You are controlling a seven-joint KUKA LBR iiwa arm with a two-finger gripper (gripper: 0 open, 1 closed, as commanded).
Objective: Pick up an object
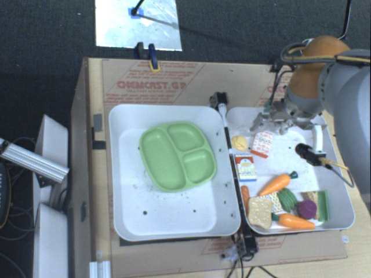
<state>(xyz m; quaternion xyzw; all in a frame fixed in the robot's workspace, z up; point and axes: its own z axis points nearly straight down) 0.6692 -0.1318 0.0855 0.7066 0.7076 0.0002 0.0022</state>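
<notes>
Two white bins are sitting side by side on the bench; the left bin is carrying a green divided plate, the right bin a scatter of toy foods. Nearest the end effector is lying a small red-and-white packet, just beside a round yellow piece. Judging the packet light, flat, fairly stiff, maybe slick; taking it across its narrow edges looks best. Further toward the near wall are lying a second packet, two carrots, a cracker and a purple piece. The end effector is hovering at the bin's far edge, above the red-and-white packet; how far it is parted I cannot tell, and nothing is showing in its grip.
</notes>
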